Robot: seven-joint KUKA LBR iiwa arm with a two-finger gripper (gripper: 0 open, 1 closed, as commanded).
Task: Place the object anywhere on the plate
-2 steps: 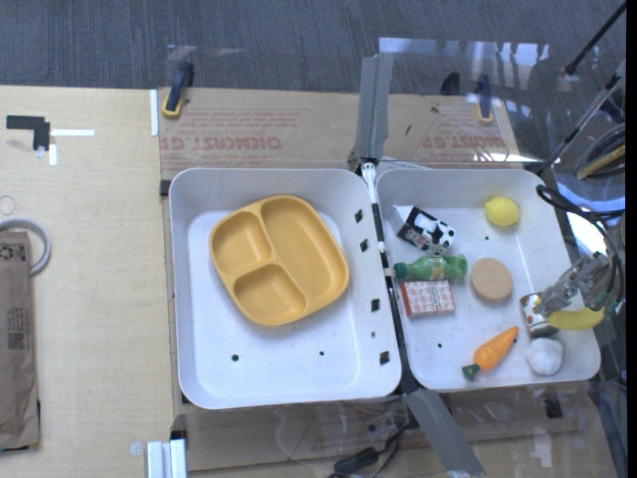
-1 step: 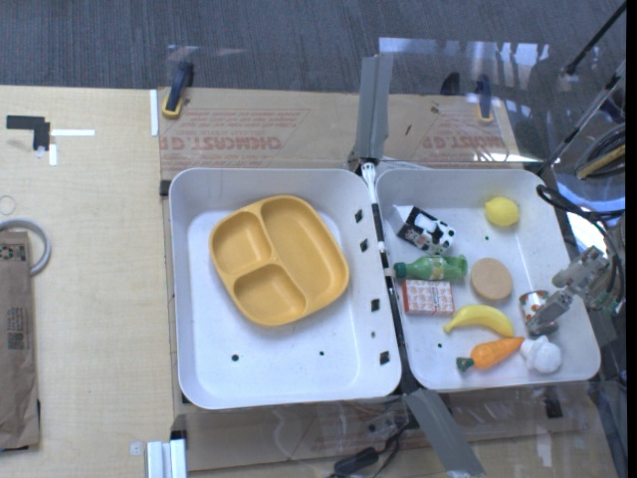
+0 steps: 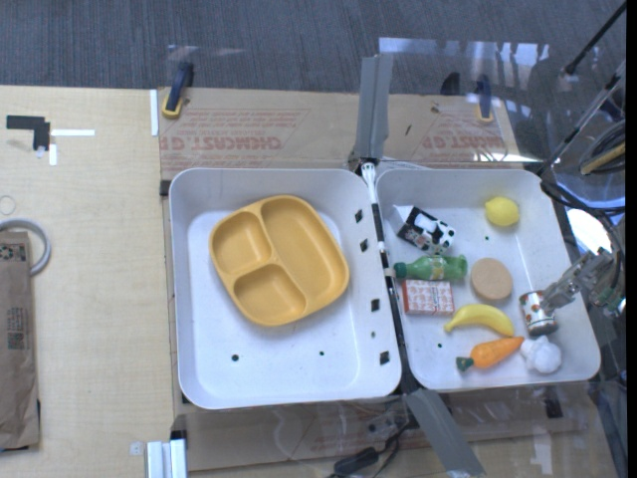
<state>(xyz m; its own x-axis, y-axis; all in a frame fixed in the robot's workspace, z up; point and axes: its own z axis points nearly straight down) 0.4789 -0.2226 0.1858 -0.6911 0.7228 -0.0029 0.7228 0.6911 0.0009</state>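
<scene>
Plate: a yellow three-compartment plate [image 3: 279, 259] lay in the left bin [image 3: 194, 366], centre-left of the frame, with nothing on it.
Arm: it reached in from the right edge, and its gripper [image 3: 545, 305] sat low at the right side of the right bin [image 3: 572, 371].
Claw state: the tips were at a small can [image 3: 537, 313]; whether they were apart or closed on it could not be told.
Likely object: the can, silver with a red label, lay tilted just right of the banana [image 3: 480, 318] and above a white ball [image 3: 543, 356].
Handling, as a judgement: probably light, rigid and smooth, so apt to roll or slip; best pinched across the round body near its middle.
Neighbours: a carrot [image 3: 492, 352] at lower centre of the bin, a tan round disc [image 3: 491, 279], a green bottle [image 3: 432, 268], a red card packet [image 3: 425, 296], a black-and-white toy [image 3: 426, 231] and a lemon [image 3: 502, 212] toward the upper right.
Progress: placing was not yet done.
</scene>
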